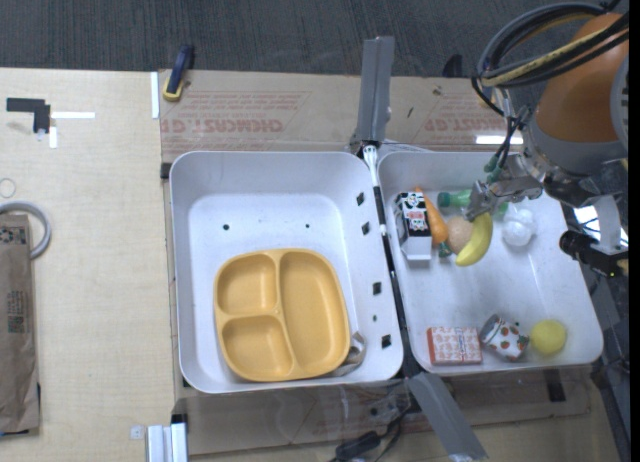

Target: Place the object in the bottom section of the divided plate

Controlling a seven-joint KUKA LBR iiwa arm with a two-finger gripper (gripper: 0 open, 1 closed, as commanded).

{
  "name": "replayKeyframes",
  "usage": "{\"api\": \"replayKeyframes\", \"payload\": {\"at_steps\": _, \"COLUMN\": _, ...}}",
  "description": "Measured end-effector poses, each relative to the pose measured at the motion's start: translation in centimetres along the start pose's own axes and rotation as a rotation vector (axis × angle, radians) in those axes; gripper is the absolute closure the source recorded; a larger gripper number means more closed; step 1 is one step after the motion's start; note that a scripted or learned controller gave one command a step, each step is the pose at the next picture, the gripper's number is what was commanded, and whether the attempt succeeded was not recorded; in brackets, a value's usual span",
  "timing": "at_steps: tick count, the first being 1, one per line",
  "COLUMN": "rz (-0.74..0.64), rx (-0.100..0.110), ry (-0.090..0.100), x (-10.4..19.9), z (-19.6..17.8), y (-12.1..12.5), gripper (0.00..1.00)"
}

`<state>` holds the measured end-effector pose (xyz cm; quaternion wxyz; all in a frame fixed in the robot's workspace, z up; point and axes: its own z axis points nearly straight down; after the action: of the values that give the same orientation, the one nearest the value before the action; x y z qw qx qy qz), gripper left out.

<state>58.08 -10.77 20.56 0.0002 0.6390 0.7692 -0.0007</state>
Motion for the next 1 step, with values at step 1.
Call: {"api": "replayKeyframes", "payload": {"at_steps": 1, "rz": 0.366, "rx": 0.002, "ry": -0.001, "x": 6.89, "z": 1.5, "y": 3.4, "gripper": 1.0}}
